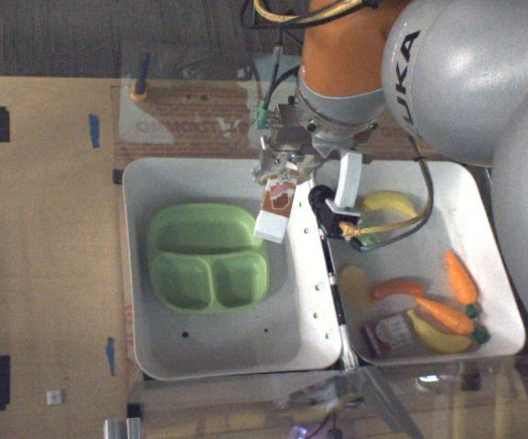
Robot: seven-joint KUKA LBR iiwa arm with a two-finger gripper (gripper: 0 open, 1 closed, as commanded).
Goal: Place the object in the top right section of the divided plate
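A green divided plate [207, 256] lies in the left bin [218, 350], with one long section at the back and two smaller ones in front. My gripper [280, 179] hangs over the left bin's right side, just past the plate's right rim. It is shut on the top of a small brown and white carton [274, 213]. The carton hangs tilted, and its lower white end is level with the plate's upper right corner. The grey arm with its orange band [346, 35] covers the back of the right bin.
The right bin [497, 245] holds a yellow banana [388, 203], two orange carrots [461, 278] [447, 315], a small orange sausage [396, 289], a beige piece [355, 286], a packet [392, 330] and another yellow fruit [439, 338]. A black cable fitting [328, 213] hangs beside the gripper.
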